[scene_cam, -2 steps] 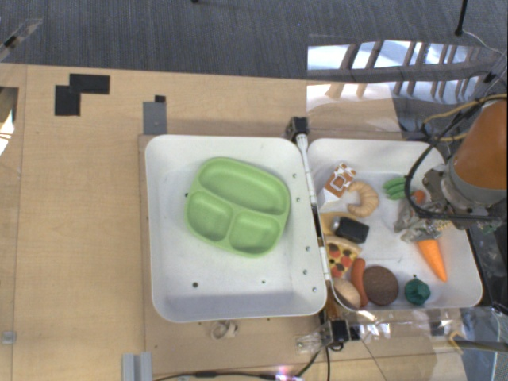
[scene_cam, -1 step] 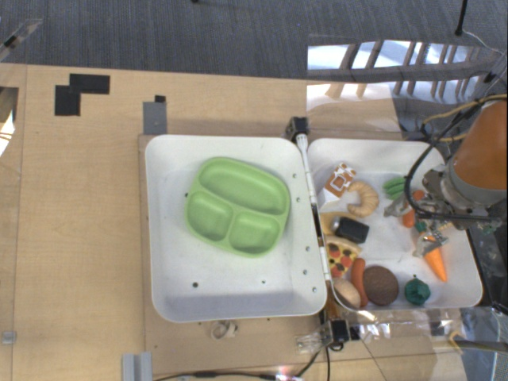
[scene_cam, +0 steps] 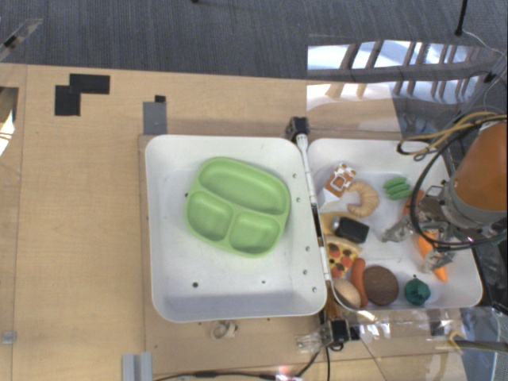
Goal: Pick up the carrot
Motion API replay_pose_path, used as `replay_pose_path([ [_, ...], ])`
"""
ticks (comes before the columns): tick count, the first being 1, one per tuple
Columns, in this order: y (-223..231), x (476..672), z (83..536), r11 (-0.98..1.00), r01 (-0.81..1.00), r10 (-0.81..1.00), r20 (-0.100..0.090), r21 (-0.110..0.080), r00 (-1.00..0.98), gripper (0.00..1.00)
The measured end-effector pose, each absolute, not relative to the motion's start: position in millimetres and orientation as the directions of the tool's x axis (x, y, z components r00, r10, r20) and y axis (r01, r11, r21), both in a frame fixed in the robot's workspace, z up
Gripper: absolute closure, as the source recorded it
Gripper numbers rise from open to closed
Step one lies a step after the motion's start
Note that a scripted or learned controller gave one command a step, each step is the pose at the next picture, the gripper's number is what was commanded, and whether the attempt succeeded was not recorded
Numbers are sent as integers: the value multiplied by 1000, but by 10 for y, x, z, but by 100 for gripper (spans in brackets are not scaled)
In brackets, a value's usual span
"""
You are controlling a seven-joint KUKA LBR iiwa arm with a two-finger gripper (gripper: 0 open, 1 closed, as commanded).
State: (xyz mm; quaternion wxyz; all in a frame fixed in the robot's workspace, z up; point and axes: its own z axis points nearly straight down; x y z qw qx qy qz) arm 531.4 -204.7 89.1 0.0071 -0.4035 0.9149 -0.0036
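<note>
The carrot (scene_cam: 429, 247) is an orange piece lying near the right side of the right bin (scene_cam: 373, 155); its tip (scene_cam: 441, 274) pokes out below the gripper. My gripper (scene_cam: 432, 240) hangs from the grey arm with the orange band (scene_cam: 484, 173) and sits directly over the carrot, covering most of it. The wrist and its cables hide whether the carrot is between the jaws.
The right bin also holds a croissant (scene_cam: 365, 198), a gingerbread cookie (scene_cam: 341, 179), a green piece (scene_cam: 397, 186), a black block (scene_cam: 352, 229), a pizza slice (scene_cam: 341, 254), a sausage (scene_cam: 358, 275), a brown ball (scene_cam: 381, 284) and a dark green toy (scene_cam: 417, 291). The left bin (scene_cam: 171, 292) holds a green divided plate (scene_cam: 236, 205).
</note>
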Motion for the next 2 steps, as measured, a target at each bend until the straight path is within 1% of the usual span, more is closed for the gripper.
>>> replay_pose_path([
  [1,-2040,5368,1034,673,-739,-740,-18,-25,-673,100],
  [2,-2039,5365,1029,673,-740,-740,-18,-24,-672,0],
])
